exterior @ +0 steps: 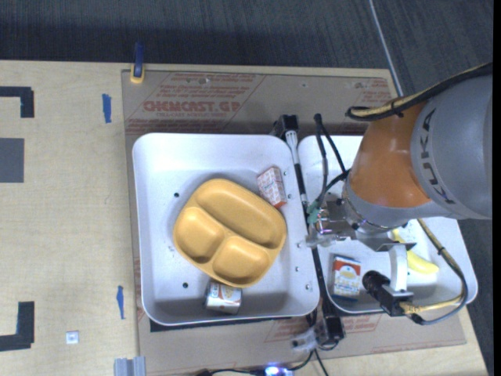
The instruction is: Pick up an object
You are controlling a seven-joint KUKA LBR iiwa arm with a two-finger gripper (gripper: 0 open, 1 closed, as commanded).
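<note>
My gripper (329, 227) hangs over the left side of the right bin (466, 272), mostly hidden beneath the grey and orange wrist. Just below it in that bin lies a small white carton with a red and orange label (347, 277). A yellow object (423, 266) lies to the right of the wrist, partly covered. In the left bin (149, 210) a large yellow compartment tray (228, 230) sits tilted in the middle. A small red and white packet (271, 185) rests at the tray's upper right, and a small printed pack (223, 298) lies under its lower edge.
Both bins rest on a cardboard sheet (203, 100) on the wooden bench. Black cables (329, 151) run along the divide between the bins. The arm covers most of the right bin.
</note>
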